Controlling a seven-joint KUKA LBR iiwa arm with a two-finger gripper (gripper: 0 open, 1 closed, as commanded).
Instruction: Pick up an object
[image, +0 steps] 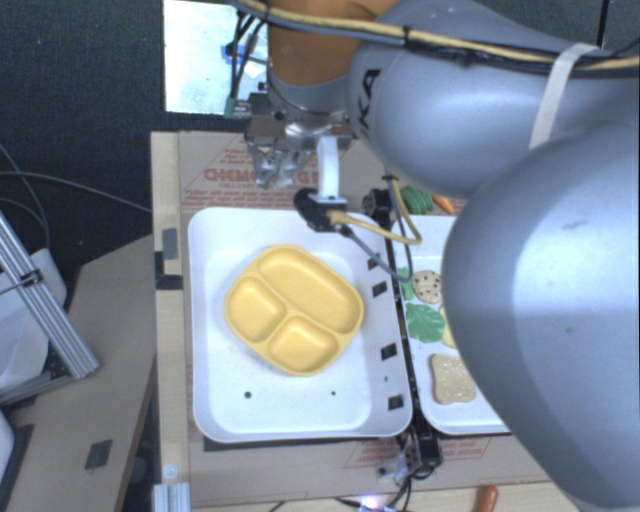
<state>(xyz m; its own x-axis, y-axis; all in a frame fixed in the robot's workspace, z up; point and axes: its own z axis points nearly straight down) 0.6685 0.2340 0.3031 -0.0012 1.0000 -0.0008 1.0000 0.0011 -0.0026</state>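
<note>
Yellow divided plate, with its three compartments, lies flat in the middle of the left white bin, tilted a little against the bin's edges and touching none of its walls. Up above it, the pincer hangs over the cardboard just beyond the bin's far rim, well apart from the plate; whether its metal tips are spread or closed cannot be told, and nothing is seen between them. Behind it rises the orange band and then the grey arm, which covers much of the right white bin. In the part of that bin left in sight lie a speckled cookie, a green leaf-shaped piece and a tan slice of toast, near one another along the bin's left side. Both bins sit on the counter.
</note>
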